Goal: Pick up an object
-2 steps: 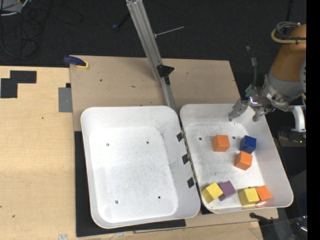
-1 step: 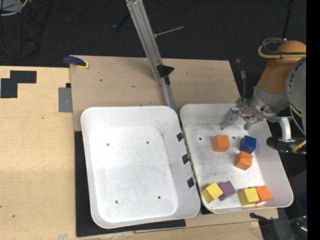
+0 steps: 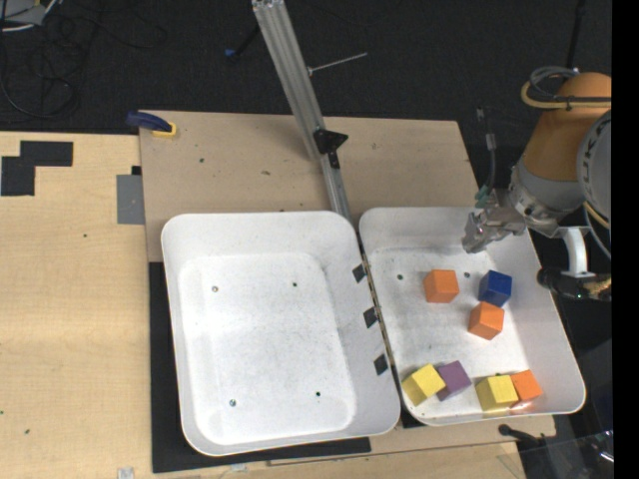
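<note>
Toward the upper right of the frame, the gripper (image 3: pixel 486 230) hangs over the right bin (image 3: pixel 419 230), its jaw state too small and blurred to tell. Nearest below it sit a blue cube (image 3: pixel 495 286) and an orange cube (image 3: pixel 440 285). Centering squarely over one cube, clear of its neighbour, looks wisest before descending.

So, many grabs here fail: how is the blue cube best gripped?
Come straight down on the blue cube and close the claw across its two flat side faces that run away from the nearby orange cube; those sides look clear, probably leaving finger room.
</note>
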`<state>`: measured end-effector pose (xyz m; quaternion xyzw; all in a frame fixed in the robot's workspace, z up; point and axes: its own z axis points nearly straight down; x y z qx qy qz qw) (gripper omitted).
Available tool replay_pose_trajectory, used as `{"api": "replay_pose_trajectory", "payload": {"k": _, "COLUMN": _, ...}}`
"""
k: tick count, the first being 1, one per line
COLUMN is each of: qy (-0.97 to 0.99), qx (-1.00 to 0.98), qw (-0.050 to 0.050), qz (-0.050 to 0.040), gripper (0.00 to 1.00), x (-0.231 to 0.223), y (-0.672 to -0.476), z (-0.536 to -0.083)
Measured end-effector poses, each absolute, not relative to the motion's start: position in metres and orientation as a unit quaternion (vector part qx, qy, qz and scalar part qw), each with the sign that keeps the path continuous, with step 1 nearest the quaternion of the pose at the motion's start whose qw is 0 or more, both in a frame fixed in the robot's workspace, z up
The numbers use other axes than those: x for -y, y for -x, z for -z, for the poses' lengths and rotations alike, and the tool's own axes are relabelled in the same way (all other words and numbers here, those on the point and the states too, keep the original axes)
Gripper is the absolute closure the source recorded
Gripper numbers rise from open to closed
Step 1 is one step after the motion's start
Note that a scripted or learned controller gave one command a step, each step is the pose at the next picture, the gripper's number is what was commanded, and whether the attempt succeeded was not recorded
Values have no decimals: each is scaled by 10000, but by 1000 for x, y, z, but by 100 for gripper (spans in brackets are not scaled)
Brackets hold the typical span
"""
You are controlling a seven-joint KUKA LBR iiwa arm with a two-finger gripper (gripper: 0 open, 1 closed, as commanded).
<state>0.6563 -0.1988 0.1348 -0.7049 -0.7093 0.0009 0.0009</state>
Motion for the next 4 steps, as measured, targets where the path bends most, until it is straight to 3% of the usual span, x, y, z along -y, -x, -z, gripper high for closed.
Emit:
{"api": "replay_pose_trajectory", "payload": {"k": 1, "qy": 7077, "qx": 7065, "qw": -23, "qz": 10, "gripper": 100, "x": 204, "y": -654, "z": -198}}
{"api": "replay_pose_trajectory", "payload": {"k": 2, "qy": 7073, "qx": 7069, "qw": -7, "qz": 3, "gripper": 100, "x": 205, "y": -654, "z": -214}}
{"api": "replay_pose_trajectory", "payload": {"k": 4, "qy": 7058, "qx": 7084, "qw": 23, "qz": -3, "gripper": 100, "x": 116, "y": -644, "z": -208}}
